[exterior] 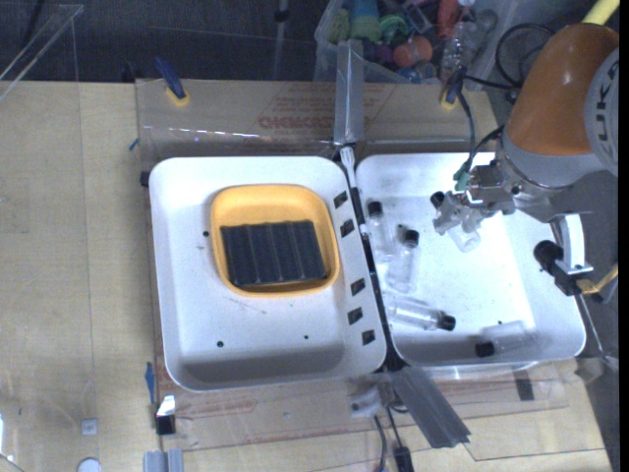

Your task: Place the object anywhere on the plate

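1 yellow plate, left bin | clear vials, right bin | gripper: state unclear

The grey arm reaches in from the right, its orange band high above the right bin. The gripper hangs over that bin's far half, angled down toward the bin's left side, just above the floor.

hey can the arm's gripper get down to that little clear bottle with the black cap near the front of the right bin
Probably yes. The clear bottle lies flat on the right bin's floor with open space around it, and the gripper hangs above the same bin, nothing between them.
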`<state>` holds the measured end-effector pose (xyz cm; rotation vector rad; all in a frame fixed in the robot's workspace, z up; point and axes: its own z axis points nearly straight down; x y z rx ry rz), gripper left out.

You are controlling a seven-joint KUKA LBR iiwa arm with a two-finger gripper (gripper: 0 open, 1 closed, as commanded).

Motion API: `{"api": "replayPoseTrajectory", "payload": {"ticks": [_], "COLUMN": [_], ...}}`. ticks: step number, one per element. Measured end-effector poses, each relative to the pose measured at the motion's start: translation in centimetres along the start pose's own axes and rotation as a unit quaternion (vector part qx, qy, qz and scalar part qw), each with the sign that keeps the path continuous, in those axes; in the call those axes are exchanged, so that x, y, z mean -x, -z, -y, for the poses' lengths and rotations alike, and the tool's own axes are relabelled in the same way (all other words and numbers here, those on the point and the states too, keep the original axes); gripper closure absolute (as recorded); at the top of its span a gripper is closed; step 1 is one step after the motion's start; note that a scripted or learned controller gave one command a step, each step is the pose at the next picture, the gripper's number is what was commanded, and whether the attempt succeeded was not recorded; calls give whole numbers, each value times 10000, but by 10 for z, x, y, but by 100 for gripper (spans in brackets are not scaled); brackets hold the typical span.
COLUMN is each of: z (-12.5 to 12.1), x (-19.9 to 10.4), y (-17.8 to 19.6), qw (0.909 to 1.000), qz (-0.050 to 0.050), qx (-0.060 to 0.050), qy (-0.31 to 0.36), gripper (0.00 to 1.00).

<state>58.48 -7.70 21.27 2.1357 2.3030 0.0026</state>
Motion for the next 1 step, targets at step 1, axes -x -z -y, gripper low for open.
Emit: {"api": "replayPoseTrajectory", "payload": {"ticks": [1], "z": [0], "x": [0], "y": [0], "qw": [10000], "qz": [1], "qx": [1], "qy": [1], "gripper": [0]}}
